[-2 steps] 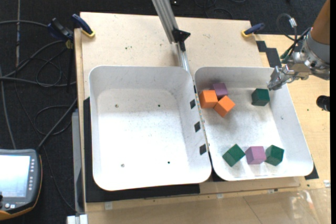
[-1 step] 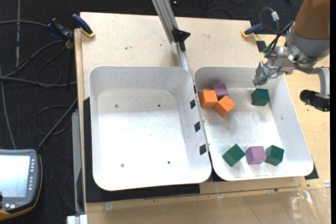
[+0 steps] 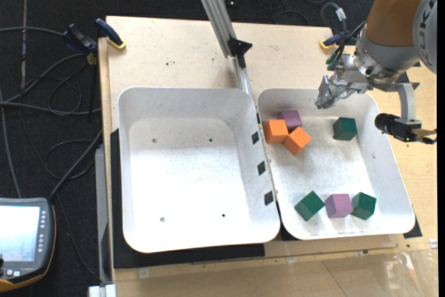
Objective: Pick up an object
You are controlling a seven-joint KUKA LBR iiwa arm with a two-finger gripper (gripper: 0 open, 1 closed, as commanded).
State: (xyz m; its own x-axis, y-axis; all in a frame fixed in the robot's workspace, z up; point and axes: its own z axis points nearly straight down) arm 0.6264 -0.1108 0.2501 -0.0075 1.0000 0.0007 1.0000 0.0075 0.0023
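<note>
Our claw (image 3: 325,102) hung over the right bin's (image 3: 389,170) back edge; couldn't tell if clenched or released. Nearest obj, the lone green cube (image 3: 344,128), sat just right & toward the front.

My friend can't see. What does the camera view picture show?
A robot arm's end effector hovers over the right bin, holding nothing. That bin holds seven blocks: three green, two orange, two purple. The left bin sits beside it.
</note>
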